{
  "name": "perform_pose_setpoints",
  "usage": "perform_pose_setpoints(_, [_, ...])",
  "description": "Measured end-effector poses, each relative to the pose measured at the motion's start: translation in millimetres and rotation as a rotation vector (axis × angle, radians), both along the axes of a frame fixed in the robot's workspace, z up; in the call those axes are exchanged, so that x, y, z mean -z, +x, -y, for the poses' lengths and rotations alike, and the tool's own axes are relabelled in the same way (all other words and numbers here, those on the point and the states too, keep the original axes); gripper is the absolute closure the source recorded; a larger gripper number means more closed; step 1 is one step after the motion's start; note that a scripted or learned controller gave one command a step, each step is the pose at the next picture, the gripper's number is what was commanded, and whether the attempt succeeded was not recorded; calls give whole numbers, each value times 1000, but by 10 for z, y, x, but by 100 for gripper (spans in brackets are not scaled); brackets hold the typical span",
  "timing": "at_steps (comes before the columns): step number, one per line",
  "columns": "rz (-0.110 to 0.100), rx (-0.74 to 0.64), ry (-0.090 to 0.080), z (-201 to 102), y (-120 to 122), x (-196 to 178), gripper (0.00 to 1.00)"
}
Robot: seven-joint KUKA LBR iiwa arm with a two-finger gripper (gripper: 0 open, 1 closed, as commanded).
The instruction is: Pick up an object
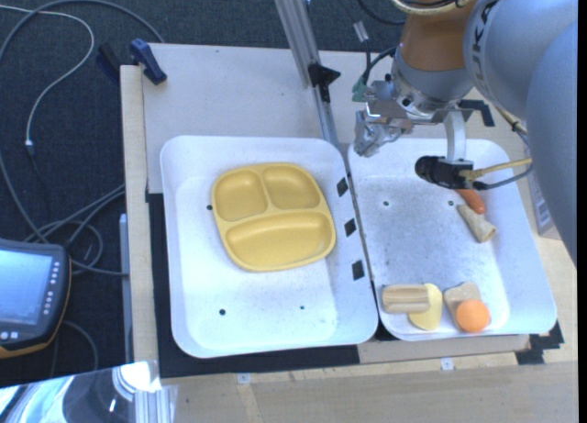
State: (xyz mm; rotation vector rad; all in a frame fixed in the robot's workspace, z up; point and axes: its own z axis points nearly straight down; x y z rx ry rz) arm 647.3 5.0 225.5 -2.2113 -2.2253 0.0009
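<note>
My gripper [370,139] hangs over the far left corner of the right bin [404,228], close to the wall between the two bins. Nothing shows beneath it except bare bin floor. The loose objects lie apart from it. An orange carrot piece [471,199] and a beige cone [478,225] rest by the right wall. Along the near edge sit a tan roll [404,298], a yellow wedge [426,316], a beige block [459,295] and an orange ball [472,317].
A yellow divided plate [271,216] lies in the left bin [193,311]. A metal post [303,36] rises behind the bins. A black part [440,171] with a yellow cable hangs from the arm over the right bin.
</note>
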Motion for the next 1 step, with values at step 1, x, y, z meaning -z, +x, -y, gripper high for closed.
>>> perform_pose_setpoints(1, [0, 1, 0, -436, -175, -27, 100])
